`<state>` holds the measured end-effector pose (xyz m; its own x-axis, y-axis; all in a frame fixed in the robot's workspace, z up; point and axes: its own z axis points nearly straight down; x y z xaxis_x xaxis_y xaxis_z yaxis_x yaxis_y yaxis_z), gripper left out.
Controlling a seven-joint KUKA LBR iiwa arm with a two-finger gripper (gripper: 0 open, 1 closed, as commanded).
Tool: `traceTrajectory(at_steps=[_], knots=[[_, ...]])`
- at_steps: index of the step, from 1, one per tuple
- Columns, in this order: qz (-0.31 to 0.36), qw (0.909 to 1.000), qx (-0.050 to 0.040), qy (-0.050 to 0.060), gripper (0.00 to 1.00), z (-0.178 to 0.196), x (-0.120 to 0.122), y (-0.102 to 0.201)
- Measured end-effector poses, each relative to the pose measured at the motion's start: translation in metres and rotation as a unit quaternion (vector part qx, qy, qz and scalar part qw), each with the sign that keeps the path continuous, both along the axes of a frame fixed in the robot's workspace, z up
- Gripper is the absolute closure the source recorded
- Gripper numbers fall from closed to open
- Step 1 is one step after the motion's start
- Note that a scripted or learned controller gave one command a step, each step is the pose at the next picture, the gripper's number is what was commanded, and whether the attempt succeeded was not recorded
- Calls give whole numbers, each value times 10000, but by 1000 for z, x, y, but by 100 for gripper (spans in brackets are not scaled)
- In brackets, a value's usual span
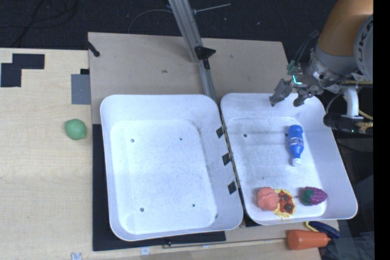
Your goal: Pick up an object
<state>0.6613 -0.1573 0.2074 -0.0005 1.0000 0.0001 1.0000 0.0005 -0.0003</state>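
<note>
A: Where is the grey arm's two-finger pincer in the camera view?

B: At the far rim of the right-hand shallow white bin, near its upper corner. Its two dark fingers are spread apart with nothing between them, so it is released.

A: And the things it could pick up?

B: All in that right bin. A blue plastic bottle with a white cap lies on its side near the middle of the bin floor, cap toward the near edge, apart from the pincer. Along the near edge sit a pinkish-orange rounded toy, touching a yellow and red flat toy, and just beside those a purple knobbly berry-shaped toy.

A: Anything else?

B: The left-hand shallow white bin lies alongside. A small green ball rests on the pale wooden bench to its left. An orange carrot-shaped toy lies just outside the right bin's near edge. A grey metal rail slants away behind the bins.
</note>
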Motion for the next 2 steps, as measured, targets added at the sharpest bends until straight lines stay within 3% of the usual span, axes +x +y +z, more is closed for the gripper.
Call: traceTrajectory(at_steps=[1, 2], knots=[[0, 10000, 0, 0, 0, 0, 0, 0], [-2, 10000, 3, 23, 0, -57, -5, -8]])
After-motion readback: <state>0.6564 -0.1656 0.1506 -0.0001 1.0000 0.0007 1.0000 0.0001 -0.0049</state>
